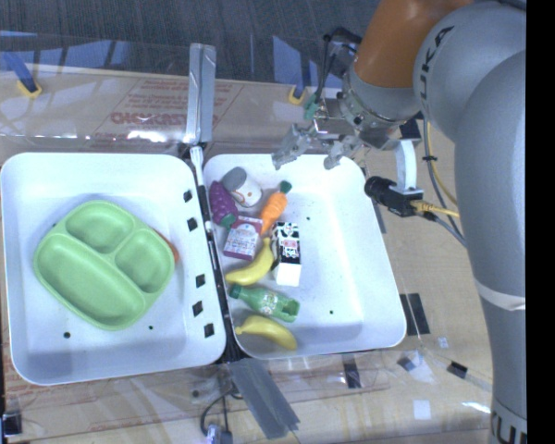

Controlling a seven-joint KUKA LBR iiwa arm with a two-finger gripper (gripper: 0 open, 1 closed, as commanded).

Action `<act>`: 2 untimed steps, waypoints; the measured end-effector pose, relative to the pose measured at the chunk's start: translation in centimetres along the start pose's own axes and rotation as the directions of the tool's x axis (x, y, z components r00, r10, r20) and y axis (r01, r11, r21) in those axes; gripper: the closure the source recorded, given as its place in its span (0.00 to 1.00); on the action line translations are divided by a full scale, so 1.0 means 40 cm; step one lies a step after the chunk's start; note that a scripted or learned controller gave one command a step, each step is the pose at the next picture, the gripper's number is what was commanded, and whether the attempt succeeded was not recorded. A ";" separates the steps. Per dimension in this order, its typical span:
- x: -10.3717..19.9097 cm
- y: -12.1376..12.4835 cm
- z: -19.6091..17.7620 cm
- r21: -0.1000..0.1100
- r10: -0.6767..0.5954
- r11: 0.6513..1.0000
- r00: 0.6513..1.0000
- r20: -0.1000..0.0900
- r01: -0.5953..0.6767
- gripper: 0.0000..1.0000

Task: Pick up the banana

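My tool (307, 148), seemingly spread open and empty, hung far of the curved yellow banana (252, 267), which lay slantwise toward the near-left.

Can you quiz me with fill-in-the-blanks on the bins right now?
1. The green divided plate lies in the ____ bin.
2. The hand hangs above the right bin's ____ edge.
3. The carrot is coloured ____.
4. The right bin holds ____ bananas.

Missing words: left; far; orange; two
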State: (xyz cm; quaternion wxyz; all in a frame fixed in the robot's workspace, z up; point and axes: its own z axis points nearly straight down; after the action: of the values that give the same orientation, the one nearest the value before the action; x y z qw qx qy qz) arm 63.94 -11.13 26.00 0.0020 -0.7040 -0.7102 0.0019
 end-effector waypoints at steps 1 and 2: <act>0.016 -0.078 0.394 -0.001 -0.079 0.997 0.997 0.000 0.079 0.00; 0.038 -0.270 0.409 -0.015 -0.027 1.000 1.000 0.000 0.027 0.00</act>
State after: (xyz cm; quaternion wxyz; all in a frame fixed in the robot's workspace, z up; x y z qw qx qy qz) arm 53.04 -9.70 9.72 -0.0034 -0.6944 -0.7196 -0.0036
